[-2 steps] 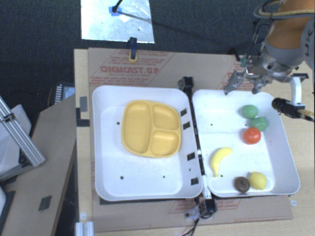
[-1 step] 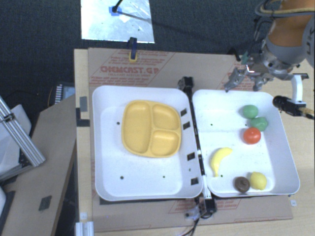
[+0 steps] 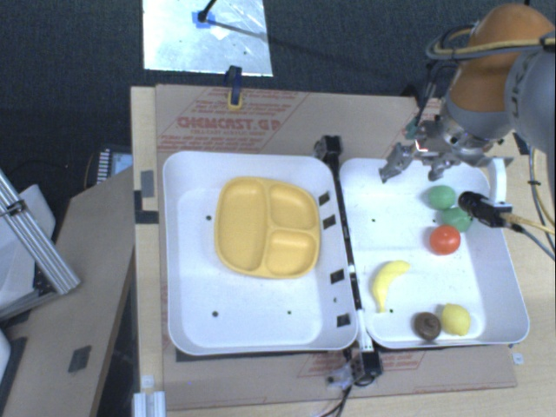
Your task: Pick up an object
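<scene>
Left bin (image 3: 187, 320): holds a yellow divided plate (image 3: 266, 227), lying flat a little toward 12 o'clock of the bin's middle.
Right bin (image 3: 504, 320): holds all the loose pieces, any of which would serve as the object to pick.
Banana (image 3: 388, 281): at about 7 o'clock of the right bin's middle, apart from the rest.
Brown ball (image 3: 426, 324): at 6 o'clock near the front wall, touching the lemon (image 3: 455, 319) on its 3 o'clock side.
Tomato (image 3: 445, 239): near the bin's middle, just below two green pieces (image 3: 442, 196) toward 1 o'clock.
Gripper (image 3: 415, 159): hovers over the bin's far edge at 11 o'clock, clear of every piece; the fingers look spread apart with nothing between them.
Step in hand: approach, I judge; no object is grasped yet.
Next move: probably shift toward 4 o'clock over a green piece or the tomato, then descend and close.
</scene>
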Robot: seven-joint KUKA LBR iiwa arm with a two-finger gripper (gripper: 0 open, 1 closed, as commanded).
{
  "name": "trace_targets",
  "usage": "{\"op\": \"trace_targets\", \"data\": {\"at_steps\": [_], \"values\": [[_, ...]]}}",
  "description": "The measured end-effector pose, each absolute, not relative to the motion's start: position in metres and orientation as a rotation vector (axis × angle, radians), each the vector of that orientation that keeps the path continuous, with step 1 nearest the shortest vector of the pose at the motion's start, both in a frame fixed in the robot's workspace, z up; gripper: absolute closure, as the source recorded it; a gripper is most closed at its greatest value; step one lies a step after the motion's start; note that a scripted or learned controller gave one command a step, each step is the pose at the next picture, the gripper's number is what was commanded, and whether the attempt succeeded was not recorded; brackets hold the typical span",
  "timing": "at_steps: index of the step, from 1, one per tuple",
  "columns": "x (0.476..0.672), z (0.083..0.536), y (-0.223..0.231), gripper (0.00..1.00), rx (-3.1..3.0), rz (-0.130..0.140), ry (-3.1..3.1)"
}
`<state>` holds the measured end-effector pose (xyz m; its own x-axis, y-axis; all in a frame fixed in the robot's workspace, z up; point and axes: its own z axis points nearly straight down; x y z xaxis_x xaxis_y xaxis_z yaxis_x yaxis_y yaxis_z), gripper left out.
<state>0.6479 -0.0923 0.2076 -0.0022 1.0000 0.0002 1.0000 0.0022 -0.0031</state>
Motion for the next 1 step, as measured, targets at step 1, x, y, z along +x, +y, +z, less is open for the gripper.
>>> {"op": "trace_targets", "data": {"at_steps": [1], "values": [[0.6477,0.1493,-0.1001,0.00,-2.221,0.001,-2.222]]}}
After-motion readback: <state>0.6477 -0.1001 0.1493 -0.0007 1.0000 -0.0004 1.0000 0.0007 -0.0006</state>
